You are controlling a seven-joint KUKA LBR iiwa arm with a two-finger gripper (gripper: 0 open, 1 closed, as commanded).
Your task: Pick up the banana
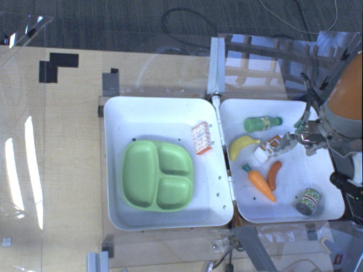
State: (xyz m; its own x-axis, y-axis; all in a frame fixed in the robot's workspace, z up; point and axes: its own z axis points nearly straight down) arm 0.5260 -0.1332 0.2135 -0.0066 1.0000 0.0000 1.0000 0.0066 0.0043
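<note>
Claw state: my claw (282, 143) sits low in the right white bin (326, 177); grip width I cannot tell.
Banana: one curved yellow plastic banana (243, 146), near the left wall.
Risk: small white-and-red box (266, 149) touches it; I may nudge or grab that instead.
Others: one green bottle (262, 123), one carrot (261, 185), one sausage (274, 175), one can (308, 200).

No readable text anywhere. The small red-and-white packet (201, 138), well off from the gripper (276, 145) in the other bin (113, 152), has print on it, too blurred to make out. The can (309, 201) near the gripper has a patterned label and the green bottle (262, 123) just beside it has a band, both illegible.
</note>
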